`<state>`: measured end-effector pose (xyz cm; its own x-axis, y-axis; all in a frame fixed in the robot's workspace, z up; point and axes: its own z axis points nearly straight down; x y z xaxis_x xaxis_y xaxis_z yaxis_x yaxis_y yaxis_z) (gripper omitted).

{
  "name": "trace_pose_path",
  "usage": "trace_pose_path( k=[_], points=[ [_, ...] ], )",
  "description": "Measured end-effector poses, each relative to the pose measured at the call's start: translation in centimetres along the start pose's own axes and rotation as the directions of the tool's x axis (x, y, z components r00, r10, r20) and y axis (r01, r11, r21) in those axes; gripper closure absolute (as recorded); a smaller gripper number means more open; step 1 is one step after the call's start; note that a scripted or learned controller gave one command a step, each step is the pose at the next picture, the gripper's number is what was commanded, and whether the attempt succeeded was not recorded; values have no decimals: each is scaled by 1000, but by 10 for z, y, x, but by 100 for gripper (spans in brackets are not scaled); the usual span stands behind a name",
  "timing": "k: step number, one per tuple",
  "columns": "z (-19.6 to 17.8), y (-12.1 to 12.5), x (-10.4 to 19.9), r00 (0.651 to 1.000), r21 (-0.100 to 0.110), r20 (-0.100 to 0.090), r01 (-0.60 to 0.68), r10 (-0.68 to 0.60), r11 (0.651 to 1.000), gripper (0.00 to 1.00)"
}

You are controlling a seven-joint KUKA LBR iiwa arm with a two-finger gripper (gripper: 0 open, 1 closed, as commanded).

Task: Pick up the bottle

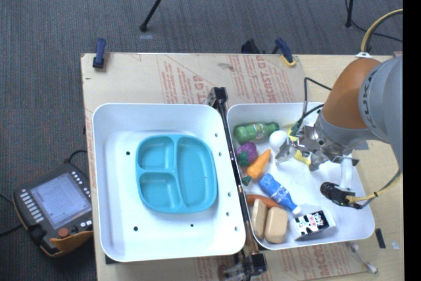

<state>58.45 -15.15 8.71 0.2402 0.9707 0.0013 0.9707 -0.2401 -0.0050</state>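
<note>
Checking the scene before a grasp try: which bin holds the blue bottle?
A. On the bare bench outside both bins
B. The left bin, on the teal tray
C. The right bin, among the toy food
C: the blue bottle lies in the right bin, just below the carrot.

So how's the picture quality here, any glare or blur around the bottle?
Camera view: even, soft light with faint shadows; the blue bottle reads sharp enough, no glare on it. The white right bin is bright but not blown out. The gripper is small, cluttered and hard to resolve.
</note>
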Motion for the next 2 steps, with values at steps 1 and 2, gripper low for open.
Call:
trace_pose_path(
  k=[1, 2],
  points=[
    [-10, 0, -1, 1000, 1, -2, -4, 4, 1000, 100],
    [-147, -42, 52, 951, -4, 2, 308, -308, 951, 100]
  ],
)
